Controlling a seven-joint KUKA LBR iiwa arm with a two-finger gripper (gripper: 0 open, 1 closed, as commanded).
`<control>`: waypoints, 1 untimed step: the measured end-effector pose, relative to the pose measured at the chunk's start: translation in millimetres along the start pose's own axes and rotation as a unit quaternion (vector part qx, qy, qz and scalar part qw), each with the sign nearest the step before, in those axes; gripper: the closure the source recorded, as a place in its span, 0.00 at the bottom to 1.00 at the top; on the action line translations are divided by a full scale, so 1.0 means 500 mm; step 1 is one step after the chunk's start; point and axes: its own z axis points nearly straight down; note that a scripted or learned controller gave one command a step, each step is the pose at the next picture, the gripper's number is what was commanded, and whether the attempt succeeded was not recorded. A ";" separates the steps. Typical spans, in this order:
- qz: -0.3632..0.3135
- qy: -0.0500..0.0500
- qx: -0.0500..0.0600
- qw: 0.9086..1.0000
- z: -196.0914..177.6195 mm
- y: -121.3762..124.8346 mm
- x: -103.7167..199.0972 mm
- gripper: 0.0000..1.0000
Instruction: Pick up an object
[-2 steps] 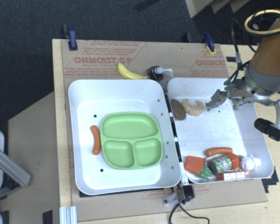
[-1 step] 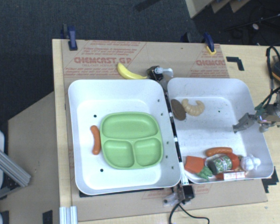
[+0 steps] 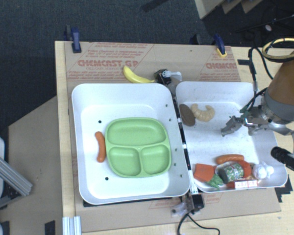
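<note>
My gripper (image 3: pixel 230 128) hangs over the middle of the right bin (image 3: pixel 264 94), reaching in from the right on the grey arm with its orange band. Left of it lie a tan croissant (image 3: pixel 204 112) and a dark brown oval piece (image 3: pixel 187 114), both apart from the gripper. Along the bin's front edge sit an orange-red sausage (image 3: pixel 230 158), a red block (image 3: pixel 204 172), a small can (image 3: pixel 231 172), a green piece (image 3: pixel 215 181) and a white lump (image 3: pixel 261 171). I see nothing in the gripper.
The left bin (image 3: pixel 88 106) holds a green three-compartment tray (image 3: pixel 137 147) and an orange sausage (image 3: pixel 101 146) beside it. A yellow banana (image 3: pixel 136 76) and a small dark object (image 3: pixel 163 76) lie on the board behind the bins. Cables hang at the right.
</note>
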 end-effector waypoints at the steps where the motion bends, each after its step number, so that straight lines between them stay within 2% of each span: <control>1: -0.002 0.000 0.000 1.000 0.160 0.076 0.126 0.00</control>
